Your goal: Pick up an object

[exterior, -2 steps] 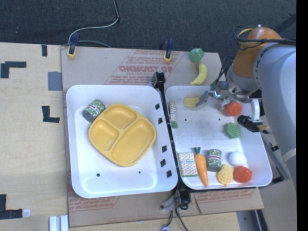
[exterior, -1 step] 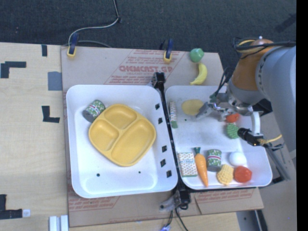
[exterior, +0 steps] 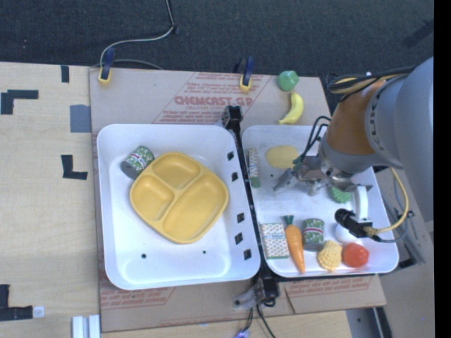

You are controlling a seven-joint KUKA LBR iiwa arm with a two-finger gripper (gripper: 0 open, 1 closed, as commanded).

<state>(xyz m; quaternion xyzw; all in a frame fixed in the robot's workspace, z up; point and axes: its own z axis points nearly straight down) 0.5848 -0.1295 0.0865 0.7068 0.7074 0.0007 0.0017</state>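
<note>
My gripper [exterior: 299,175] hangs low in the right bin [exterior: 377,210], near its middle. It is just below and to the right of a pale yellow lemon-shaped object [exterior: 280,155]. Nothing shows held in it. A small green object [exterior: 342,195] lies just to its right, partly under the wrist. Along the bin's front lie a carton [exterior: 273,240], a carrot [exterior: 295,246], a small can [exterior: 313,232], a corn cob [exterior: 329,256] and a red tomato [exterior: 355,255]. A narrow box [exterior: 252,166] stands against the bin's left wall.
The left bin [exterior: 113,224] holds a yellow divided plate [exterior: 179,196] and a green-labelled can [exterior: 137,160]. A banana [exterior: 292,109] and a green ball [exterior: 287,80] lie on the cardboard behind the right bin. The arm's grey body covers the right bin's far right corner.
</note>
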